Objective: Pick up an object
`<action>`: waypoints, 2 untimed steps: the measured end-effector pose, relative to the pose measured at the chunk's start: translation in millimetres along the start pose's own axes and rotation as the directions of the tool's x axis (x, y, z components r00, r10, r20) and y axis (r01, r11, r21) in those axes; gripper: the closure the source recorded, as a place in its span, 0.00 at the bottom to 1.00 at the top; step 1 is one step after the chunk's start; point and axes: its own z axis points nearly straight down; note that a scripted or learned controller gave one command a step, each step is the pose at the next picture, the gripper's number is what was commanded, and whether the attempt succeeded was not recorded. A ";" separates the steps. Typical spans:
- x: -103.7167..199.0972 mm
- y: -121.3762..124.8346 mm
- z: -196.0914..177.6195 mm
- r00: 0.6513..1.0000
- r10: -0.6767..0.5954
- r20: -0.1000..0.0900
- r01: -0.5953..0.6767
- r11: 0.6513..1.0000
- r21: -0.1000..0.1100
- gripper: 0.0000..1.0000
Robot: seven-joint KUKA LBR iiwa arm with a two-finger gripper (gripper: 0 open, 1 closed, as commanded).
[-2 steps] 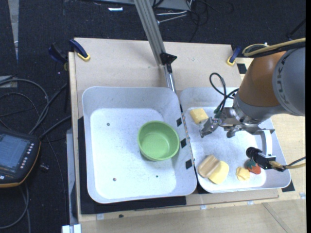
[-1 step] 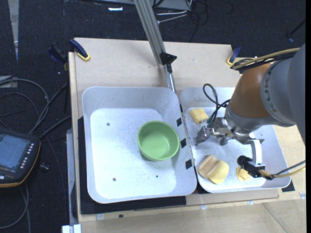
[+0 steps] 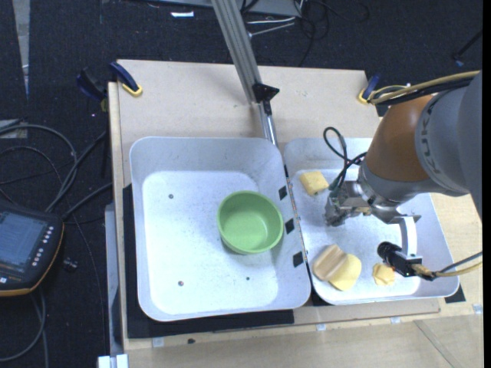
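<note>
Several yellow pieces lie in the right bin [image 3: 437, 228]: one yellow block [image 3: 313, 182] near its far left corner, a pale yellow lump [image 3: 337, 267] at its near left, and a small yellow piece [image 3: 383, 274] near the front edge. My gripper [image 3: 336, 213] hangs low over the left part of this bin, between the far block and the near lump. Nothing shows in its grasp. A green bowl [image 3: 249, 221] stands upright in the left bin [image 3: 176, 205].
A slanted metal pole [image 3: 242, 48] runs down from the top to the seam between the bins. Black cables [image 3: 337, 148] loop off the wrist over the right bin. Blue and yellow clamps [image 3: 125, 79] grip the far corners of the bench.
</note>
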 end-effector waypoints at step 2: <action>0.9 7.6 -116.6 1.000 -0.001 0.000 0.001 1.000 -0.004 1.00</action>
